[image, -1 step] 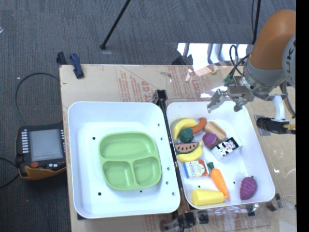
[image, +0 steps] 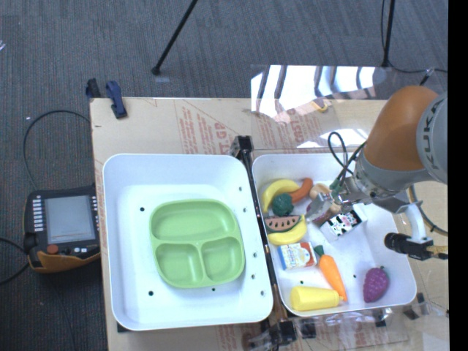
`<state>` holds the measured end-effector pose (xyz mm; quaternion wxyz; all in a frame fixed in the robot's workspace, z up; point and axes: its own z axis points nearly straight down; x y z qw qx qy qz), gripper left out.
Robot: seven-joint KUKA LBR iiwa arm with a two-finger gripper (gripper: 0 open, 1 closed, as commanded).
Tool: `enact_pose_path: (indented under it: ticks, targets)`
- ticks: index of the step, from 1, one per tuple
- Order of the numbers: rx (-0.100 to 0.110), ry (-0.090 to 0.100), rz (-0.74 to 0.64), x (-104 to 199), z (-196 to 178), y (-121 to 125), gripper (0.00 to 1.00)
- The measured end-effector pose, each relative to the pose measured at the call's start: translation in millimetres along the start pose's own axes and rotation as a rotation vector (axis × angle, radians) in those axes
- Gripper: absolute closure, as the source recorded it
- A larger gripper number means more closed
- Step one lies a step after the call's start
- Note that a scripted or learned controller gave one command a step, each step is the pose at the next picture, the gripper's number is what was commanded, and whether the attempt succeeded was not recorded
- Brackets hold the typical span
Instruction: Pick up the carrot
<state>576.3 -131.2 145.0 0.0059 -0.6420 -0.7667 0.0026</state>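
Observation:
The orange carrot (image: 333, 274) lies in the right bin (image: 398, 269), near its front, pointing toward the front right. It rests between a small carton (image: 296, 255) and a purple bunch of grapes (image: 375, 284). My gripper (image: 325, 210) hangs over the middle of this bin, behind the carrot and clearly apart from it, close to a black-and-white carton (image: 342, 224). The grey and orange arm (image: 398, 141) reaches in from the right.
The right bin also holds two bananas (image: 275, 191), a broccoli (image: 281, 205), a watermelon slice (image: 282, 222), a reddish sausage (image: 302, 189) and a yellow wedge (image: 316, 297). In the left bin (image: 124, 196) sits a green divided plate (image: 196, 241).

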Motion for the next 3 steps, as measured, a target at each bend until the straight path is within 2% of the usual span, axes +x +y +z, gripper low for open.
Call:
enact_pose_path:
  ticks: [1,2,3]
  targets:
    - [-0.007,-0.004,0.081,-2.5,37.9,-57.1,0.0]
    - [-0.036,-0.015,0.185,25.3,50.7,-90.0,0.0]
    - [-0.032,-0.01,0.191,26.2,41.0,-89.7,1.0]
